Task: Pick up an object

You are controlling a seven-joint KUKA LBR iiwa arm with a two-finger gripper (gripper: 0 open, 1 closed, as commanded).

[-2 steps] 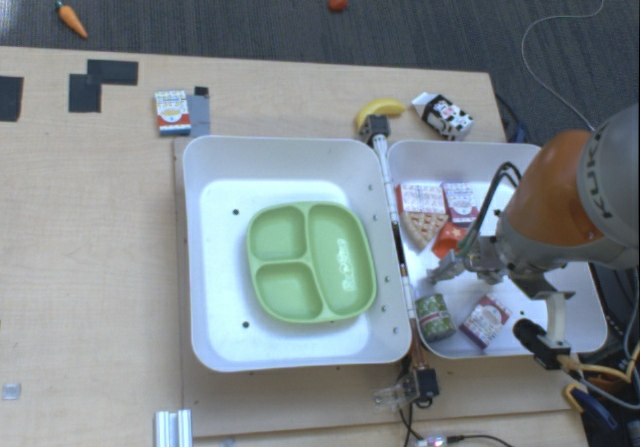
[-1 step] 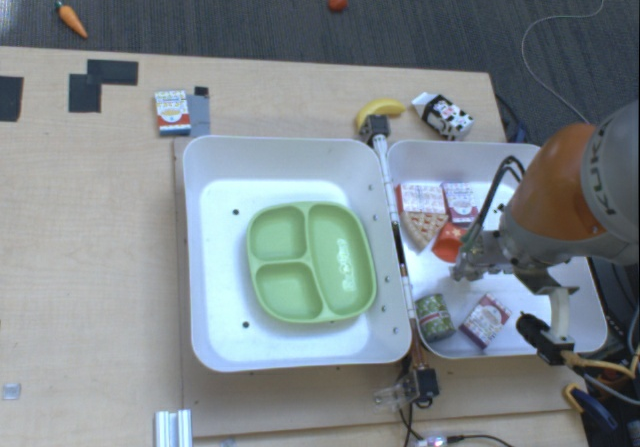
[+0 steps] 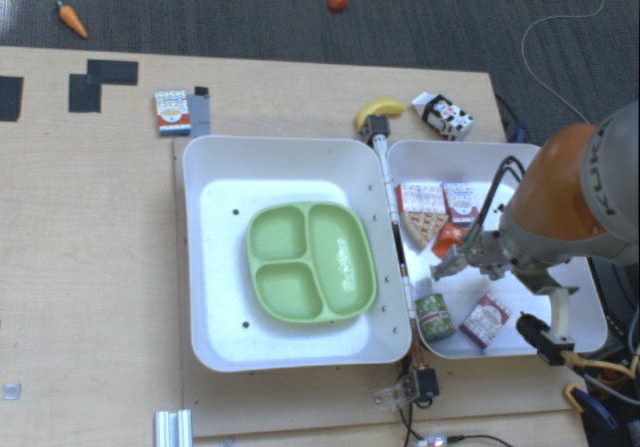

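In the right bin (image 3: 596, 331) lie several small packages: two red-and-white packets (image 3: 422, 199) (image 3: 461, 200) at the back, a waffle-like piece (image 3: 424, 229), an orange item (image 3: 452, 235), a green can (image 3: 434, 317) at the front left and a red-white pouch (image 3: 485, 320) beside it. My gripper (image 3: 462, 257) hangs low over the middle of this bin, just in front of the orange item and above the can and pouch. The arm's grey body and orange band (image 3: 560, 197) cover the bin's right half.
The left bin (image 3: 215, 265) holds a green three-compartment plate (image 3: 266, 226). On the bench behind the bins lie a banana (image 3: 379, 113), a black-and-white toy (image 3: 444, 116) and a small box (image 3: 172, 112). Cables run along the front right corner (image 3: 590, 385).
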